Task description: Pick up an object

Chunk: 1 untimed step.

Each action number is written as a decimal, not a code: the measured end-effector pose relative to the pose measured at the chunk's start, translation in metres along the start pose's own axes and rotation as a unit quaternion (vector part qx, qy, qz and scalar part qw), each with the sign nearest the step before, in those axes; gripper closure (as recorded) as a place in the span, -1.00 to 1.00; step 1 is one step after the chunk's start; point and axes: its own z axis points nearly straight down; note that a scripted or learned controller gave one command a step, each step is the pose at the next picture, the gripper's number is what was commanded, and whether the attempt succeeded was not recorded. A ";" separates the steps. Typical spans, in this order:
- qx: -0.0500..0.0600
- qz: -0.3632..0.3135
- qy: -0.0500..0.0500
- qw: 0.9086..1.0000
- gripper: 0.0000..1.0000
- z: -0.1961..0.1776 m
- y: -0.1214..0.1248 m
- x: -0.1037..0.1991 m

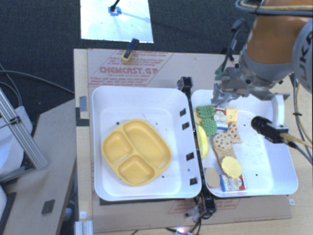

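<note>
My gripper [221, 96] hangs over the far left corner of the right bin [274, 165], just above a pile of toy food. Right below it lie a green ridged piece [205, 112] and a second green piece [210, 127]. Beside them are a yellow cheese-like block [231, 115], a pizza slice [234, 132], a speckled cookie [222, 141] and a toast slice [223, 155]. A yellow banana-like piece [202, 141] lies along the bin's left wall. Nearer the front sit a yellow disc [231, 167], a tan round piece [212, 177] and a small printed box [231, 183].
The left bin [112, 102] holds a yellow divided plate [136, 151]. A black divider with clips [191, 131] runs between the bins. A black cylinder on a white bracket [266, 128] juts over the right bin's right half. The arm's orange-banded body [276, 28] looms over the far right.
</note>
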 end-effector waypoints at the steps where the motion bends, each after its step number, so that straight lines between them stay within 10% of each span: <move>1: 0.001 0.002 -0.001 1.000 1.00 -0.098 -0.039 0.014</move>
